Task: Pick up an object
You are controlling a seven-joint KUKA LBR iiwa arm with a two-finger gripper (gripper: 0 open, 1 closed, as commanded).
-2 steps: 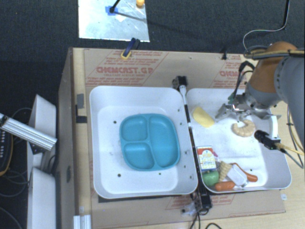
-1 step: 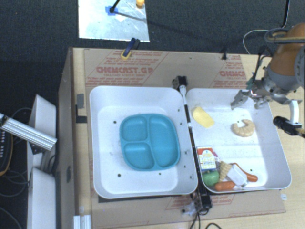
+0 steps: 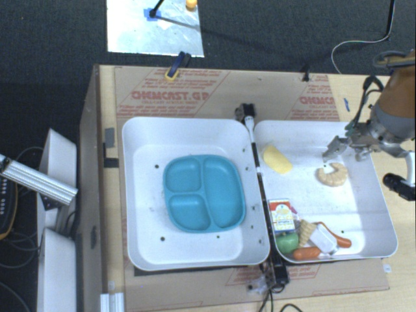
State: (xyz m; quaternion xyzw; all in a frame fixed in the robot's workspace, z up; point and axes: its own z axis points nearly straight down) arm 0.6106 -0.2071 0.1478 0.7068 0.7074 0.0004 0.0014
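Note:
My gripper [image 3: 348, 149] hangs over the back right part of the right bin [image 3: 377, 200]. Its fingers stand open, with nothing between them. Just below and left of it a pale, curved croissant-like piece [image 3: 333, 174] lies on the bin floor. A yellow block [image 3: 277, 159] rests near the bin's back left corner. Along the front edge, a small red and white carton [image 3: 283, 216], a green round fruit [image 3: 287, 241], an orange carrot-like piece [image 3: 305, 253] and a white piece [image 3: 322, 239] sit crowded together.
The left bin [image 3: 140, 174] holds a blue divided plate [image 3: 203, 192] in its middle. A black clamp [image 3: 247, 114] sits at the back where the two bins meet. The arm's grey body and orange band [image 3: 398, 99] occupy the right edge.

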